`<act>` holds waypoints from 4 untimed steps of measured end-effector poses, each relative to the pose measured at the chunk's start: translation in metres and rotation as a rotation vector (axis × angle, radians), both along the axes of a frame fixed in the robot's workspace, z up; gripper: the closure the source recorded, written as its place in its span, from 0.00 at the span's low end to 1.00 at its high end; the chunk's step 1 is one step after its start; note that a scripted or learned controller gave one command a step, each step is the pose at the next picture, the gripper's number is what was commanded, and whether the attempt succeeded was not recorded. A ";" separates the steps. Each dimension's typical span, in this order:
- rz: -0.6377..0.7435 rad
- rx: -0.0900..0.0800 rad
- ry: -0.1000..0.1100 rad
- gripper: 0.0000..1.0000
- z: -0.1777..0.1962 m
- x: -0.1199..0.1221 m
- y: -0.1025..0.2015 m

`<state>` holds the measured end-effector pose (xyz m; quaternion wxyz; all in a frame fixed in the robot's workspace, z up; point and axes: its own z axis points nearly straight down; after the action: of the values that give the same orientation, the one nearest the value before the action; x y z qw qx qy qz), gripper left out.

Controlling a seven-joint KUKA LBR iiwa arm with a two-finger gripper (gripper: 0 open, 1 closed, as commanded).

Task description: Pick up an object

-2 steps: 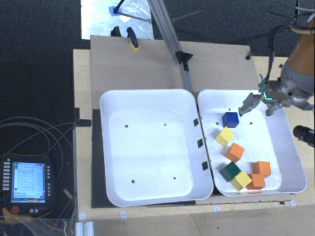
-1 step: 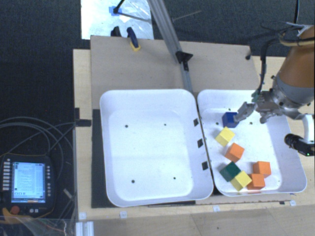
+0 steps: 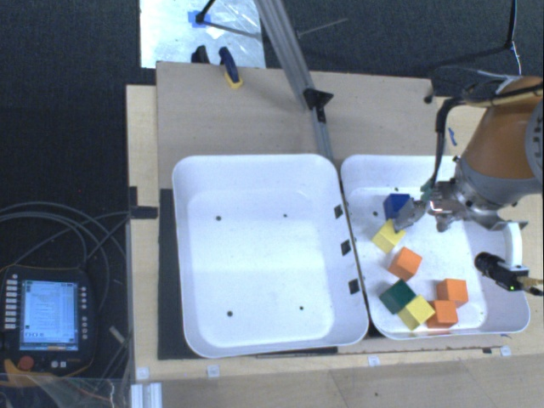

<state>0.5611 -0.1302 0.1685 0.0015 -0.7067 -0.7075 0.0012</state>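
The right bin [image 3: 501, 317] holds several small blocks. A blue block [image 3: 394, 204] lies near its back left, with a yellow block [image 3: 387, 237] just in front of it. Further forward are an orange block [image 3: 405, 263], a dark green block [image 3: 396, 297], a second yellow block [image 3: 416, 312] and two more orange blocks [image 3: 451, 291] [image 3: 442, 314]. My gripper [image 3: 413, 212] is low in this bin, right beside the blue block on its right side and just above the first yellow block. No block is visibly lifted.
The left bin [image 3: 195, 228] stands beside the right one, with their rims meeting at the middle. A slanted metal pole [image 3: 289, 45] crosses the back of the bench. A black part with a green light [image 3: 497, 270] sticks out over the right bin's right side.
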 end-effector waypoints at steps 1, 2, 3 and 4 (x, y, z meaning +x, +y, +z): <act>0.000 0.000 -0.005 0.00 -0.041 0.004 -0.005; 0.002 -0.001 -0.011 1.00 -0.028 0.005 -0.005; 0.002 -0.003 -0.011 1.00 0.025 0.010 -0.016; 0.003 -0.001 -0.008 1.00 0.050 0.011 -0.016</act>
<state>0.5721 -0.1462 0.2181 -0.0019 -0.7057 -0.7085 -0.0012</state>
